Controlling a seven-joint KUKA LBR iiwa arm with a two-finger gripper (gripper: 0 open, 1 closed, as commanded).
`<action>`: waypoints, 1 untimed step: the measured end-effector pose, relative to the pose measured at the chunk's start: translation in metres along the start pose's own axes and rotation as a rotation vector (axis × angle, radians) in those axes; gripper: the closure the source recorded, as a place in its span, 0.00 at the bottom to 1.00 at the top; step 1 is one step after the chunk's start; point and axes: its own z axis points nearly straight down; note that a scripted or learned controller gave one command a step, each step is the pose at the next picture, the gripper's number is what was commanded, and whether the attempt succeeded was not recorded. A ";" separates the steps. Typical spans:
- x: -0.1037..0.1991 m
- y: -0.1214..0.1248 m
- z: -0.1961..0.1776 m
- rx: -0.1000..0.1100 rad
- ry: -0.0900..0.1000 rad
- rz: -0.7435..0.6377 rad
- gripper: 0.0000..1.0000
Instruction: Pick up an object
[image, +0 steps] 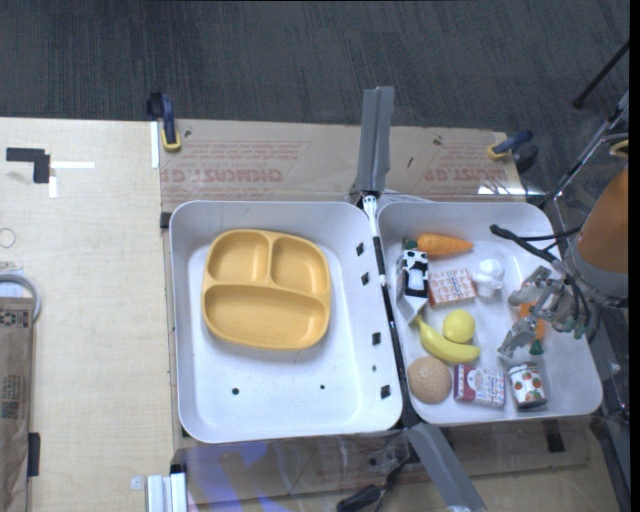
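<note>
My gripper (519, 320) hangs over the right side of the right bin (572, 404), its two fingers spread open. A small orange bit shows between the fingers (524, 294); I cannot tell whether it touches them. Just below the gripper stands a can with a tomato label (528, 388). Left of it lie a red carton (480, 385), a brown round ball (429, 380), a banana (446, 346) and a yellow lemon (459, 326). Farther back are a red-and-white box (452, 287), a black-and-white carton (415, 273), a carrot (444, 243) and a small white object (488, 273).
The left bin (200, 400) holds a yellow divided plate (267, 288). A grey divider post (375, 140) rises between the bins at the back. Cables and the arm's orange band (606, 235) crowd the right rim. Cardboard (260, 160) lies behind the bins.
</note>
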 end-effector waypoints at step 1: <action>-0.001 0.001 -0.008 -0.003 -0.002 0.002 1.00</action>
